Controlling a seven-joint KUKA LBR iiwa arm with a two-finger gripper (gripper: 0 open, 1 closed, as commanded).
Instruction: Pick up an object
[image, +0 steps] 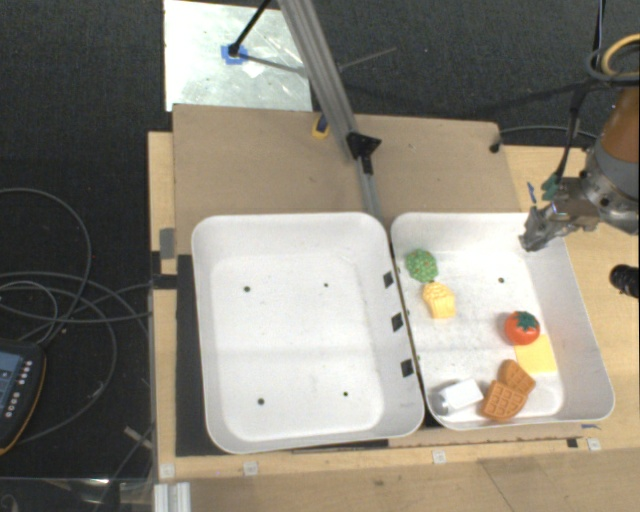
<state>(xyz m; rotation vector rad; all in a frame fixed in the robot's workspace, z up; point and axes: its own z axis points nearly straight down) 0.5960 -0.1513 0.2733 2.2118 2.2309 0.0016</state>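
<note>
The right bin (470, 235) holds several toy foods: a green broccoli piece (422, 265), a yellow corn-like piece (439, 300), a red tomato (521, 327), a flat yellow cheese slice (538, 357), a brown waffle (507, 391) and a white block (460, 396). My gripper (535, 232) hangs over the bin's far right corner, above and apart from all of them. Nothing shows between its fingers.
The left bin (290, 330) lies beside the right one, with black clips (397, 321) along the shared edge. A grey pole (330, 80) slants across the back of the bench. Cables trail on the dark floor at left.
</note>
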